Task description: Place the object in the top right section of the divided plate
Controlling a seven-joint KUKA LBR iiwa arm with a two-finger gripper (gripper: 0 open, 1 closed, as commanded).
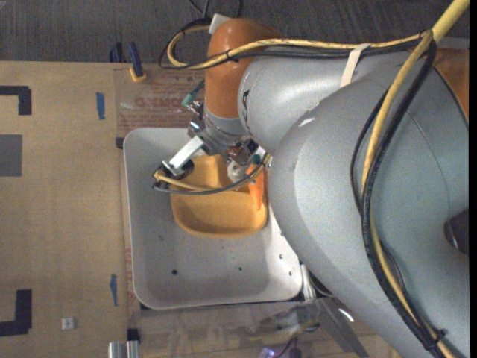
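A yellow divided plate (216, 218) lies in the upper middle of the white bin (201, 274). My gripper (240, 166) hangs low over the plate's upper right part, under the orange wrist band. The arm's bulk hides much of it. A small orange object (256, 194) shows at the plate's right edge, just below the gripper. Whether the gripper holds it, I cannot tell. The plate's dividers and upper sections are mostly covered by the wrist.
The grey arm (358, 185) covers the whole right side of the view. Bare bin floor lies below the plate. To the left is the wooden bench (59, 200) with black corner marks and bits of blue tape (100, 105).
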